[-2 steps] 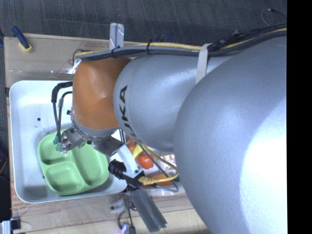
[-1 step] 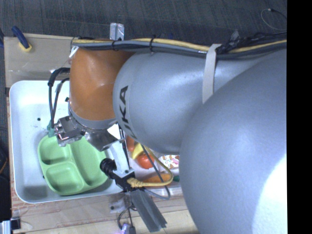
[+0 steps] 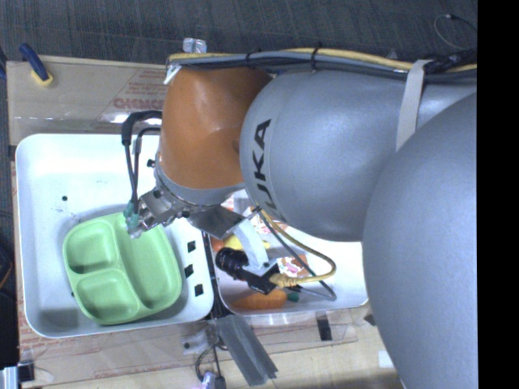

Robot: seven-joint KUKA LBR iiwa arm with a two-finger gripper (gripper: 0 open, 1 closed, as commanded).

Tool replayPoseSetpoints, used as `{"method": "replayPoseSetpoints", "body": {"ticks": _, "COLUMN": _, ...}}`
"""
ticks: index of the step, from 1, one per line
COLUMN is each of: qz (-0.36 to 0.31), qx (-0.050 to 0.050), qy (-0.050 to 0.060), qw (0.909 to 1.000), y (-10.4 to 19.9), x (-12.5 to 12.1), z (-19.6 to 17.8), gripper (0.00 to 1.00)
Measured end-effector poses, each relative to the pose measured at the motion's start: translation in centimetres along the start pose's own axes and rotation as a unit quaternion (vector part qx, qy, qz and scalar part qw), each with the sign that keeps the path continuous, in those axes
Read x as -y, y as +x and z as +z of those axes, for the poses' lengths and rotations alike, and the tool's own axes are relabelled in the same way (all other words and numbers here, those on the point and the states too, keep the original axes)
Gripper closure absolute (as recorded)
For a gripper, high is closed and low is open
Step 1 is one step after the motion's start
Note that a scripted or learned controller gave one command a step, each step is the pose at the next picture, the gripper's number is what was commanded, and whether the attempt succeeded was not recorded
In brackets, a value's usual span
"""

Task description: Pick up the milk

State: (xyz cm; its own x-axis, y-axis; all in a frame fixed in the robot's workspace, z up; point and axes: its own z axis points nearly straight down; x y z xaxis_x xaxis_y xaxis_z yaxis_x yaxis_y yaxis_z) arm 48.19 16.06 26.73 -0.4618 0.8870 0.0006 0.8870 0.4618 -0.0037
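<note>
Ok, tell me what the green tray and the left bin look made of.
Green tray: likely moulded plastic, matte pale green; rounded compartment walls and soft, dull shading suggest it.
Left bin: probably plastic too, smooth white with a slight sheen; thin rounded rim and bright reflections on its floor. It could be coated metal; the view leaves that open.

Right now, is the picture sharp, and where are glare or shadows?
Camera view: the arm, near the lens, looks soft and hides most of the right bin; bright glare on the left bin; shadow under the green tray.
</note>
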Motion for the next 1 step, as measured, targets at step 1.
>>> {"method": "replayPoseSetpoints", "body": {"ticks": 1, "qz": -0.092, "qx": 0.000, "qy": 0.001, "qw": 0.9957, "y": 4.40, "x": -1.85, "z": 2.93, "gripper": 1.00}}
